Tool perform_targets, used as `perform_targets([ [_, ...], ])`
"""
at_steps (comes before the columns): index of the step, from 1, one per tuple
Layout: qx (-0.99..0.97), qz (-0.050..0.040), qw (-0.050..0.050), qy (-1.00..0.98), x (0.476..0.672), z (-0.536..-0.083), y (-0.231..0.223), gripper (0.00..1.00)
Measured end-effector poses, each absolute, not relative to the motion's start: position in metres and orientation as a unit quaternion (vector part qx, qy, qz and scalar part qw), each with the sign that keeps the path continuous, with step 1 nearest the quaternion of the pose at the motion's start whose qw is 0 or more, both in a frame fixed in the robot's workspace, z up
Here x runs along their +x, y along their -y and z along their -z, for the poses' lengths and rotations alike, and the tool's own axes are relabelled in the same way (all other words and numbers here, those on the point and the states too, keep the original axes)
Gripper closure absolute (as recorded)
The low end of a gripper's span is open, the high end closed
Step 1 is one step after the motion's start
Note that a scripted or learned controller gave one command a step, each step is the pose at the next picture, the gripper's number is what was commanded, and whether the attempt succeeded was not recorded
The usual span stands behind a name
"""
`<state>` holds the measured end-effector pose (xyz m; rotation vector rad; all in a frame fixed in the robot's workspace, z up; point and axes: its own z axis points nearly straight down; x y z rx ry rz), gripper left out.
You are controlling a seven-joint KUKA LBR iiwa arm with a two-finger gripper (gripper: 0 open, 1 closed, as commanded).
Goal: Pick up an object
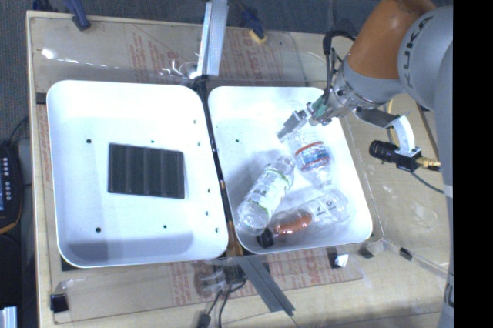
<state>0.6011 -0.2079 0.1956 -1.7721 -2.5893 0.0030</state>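
Observation:
The right bin (pixel 231 126) holds three clear plastic bottles lying close together. One has a red and blue label (pixel 313 157), one a green label (pixel 266 192), and one (pixel 300 220) lies along the near wall with a black cap and orange-brown contents. My gripper (pixel 295 123) hangs over the far part of this bin, just above the top end of the red and blue labelled bottle. I see nothing clearly held in it. A flat black ribbed slab (pixel 146 170) lies in the middle of the left bin (pixel 69 111).
A grey metal bar (pixel 212 38) stands upright behind the seam between the bins. Blue clamps (pixel 75 11) hold the board's far edge. The grey and orange arm (pixel 385 49) crosses the right bin's far right corner.

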Motion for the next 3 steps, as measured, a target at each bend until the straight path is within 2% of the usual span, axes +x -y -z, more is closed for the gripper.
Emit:
perform_targets([
  [1,-0.581,-0.0006,0.002,0.814,0.572,-0.205,0.209,0.00],
  [2,-0.575,-0.0008,0.002,0.818,0.574,-0.183,0.208,0.00],
  [3,-0.547,-0.0003,0.000,0.837,0.599,-0.157,0.208,0.00],
])
